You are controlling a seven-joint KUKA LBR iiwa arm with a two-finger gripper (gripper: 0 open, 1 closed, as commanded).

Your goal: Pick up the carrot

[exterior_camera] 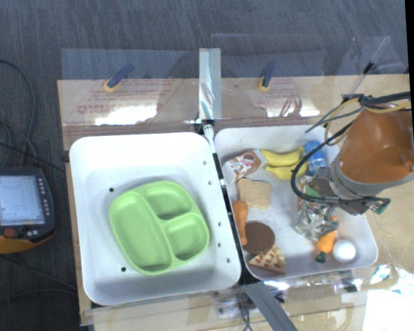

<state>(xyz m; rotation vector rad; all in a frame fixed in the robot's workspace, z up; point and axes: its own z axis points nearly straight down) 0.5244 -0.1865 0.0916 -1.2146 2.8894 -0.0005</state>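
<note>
The gripper is hanging just beside the carrot, which is lying against the egg; I cannot tell its jaw state. It risks nudging the egg, missing.

Single fixed cam overhead, slanted down, both bins in frame.

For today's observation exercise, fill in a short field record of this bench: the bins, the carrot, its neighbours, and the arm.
left bin: green three-compartment plastic plate
right bin: mixed toy food
carrot: small orange carrot with green tip, lying near the right bin's front right corner
carrot's neighbours: white egg beside it
other food: yellow banana, pizza slice
arm: grey and orange, over the right bin
claw: just behind the carrot
</note>
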